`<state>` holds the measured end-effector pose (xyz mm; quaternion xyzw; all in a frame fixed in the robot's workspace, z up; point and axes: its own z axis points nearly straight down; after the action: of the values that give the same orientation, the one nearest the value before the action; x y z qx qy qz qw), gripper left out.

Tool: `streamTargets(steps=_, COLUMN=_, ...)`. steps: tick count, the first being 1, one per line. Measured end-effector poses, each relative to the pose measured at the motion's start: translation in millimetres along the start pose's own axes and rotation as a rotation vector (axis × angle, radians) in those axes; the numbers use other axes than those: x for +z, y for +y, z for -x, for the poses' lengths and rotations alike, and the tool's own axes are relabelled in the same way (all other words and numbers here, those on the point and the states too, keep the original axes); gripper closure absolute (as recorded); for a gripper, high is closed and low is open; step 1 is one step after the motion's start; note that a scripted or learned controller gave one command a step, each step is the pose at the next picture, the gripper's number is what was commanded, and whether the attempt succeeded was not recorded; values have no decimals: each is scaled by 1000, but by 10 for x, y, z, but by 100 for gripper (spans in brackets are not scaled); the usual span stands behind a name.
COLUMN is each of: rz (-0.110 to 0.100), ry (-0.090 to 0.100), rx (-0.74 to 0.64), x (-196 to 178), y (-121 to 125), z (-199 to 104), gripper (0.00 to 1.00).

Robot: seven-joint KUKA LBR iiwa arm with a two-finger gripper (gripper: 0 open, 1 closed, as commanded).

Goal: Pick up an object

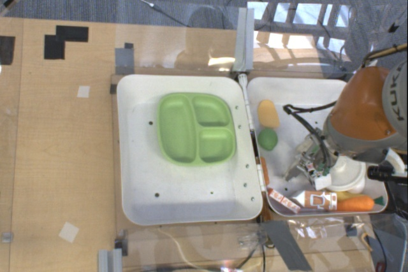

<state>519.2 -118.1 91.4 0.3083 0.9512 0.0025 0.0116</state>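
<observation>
Hanging low inside the right bin (280, 89), the gripper (305, 164) has nothing visibly lifted; I cannot tell how its jaws stand. Candidates lie close: green ball (268, 139), yellow piece (268, 114), carrot (354, 204). The pick looks not yet done.

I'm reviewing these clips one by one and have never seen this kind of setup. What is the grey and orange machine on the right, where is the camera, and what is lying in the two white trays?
The machine is a robot arm reaching in from the right; its gripper hangs low over the right bin. One fixed camera looks down at a slant on both bins. The left bin holds a green divided plate. The right bin holds a yellow-orange piece, a green ball, a white cup-like item, an orange carrot and a flat red-and-white packet. Nothing is visibly between the fingers, so I would not call anything held.
</observation>
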Motion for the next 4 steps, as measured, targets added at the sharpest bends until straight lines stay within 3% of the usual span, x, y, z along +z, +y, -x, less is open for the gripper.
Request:
streamTargets(steps=1, rz=-4, ry=9, rx=175, x=37, y=803, z=542, gripper=0)
streamTargets(steps=2, rz=-5, ry=5, rx=244, x=22, y=498, z=351, gripper=0)
streamTargets(steps=3, rz=-4, ry=1, rx=326, x=4, y=-34, z=93, gripper=0)
streamTargets(steps=4, rz=0, ry=-3, rx=513, x=1, y=-66, z=-36, gripper=0)
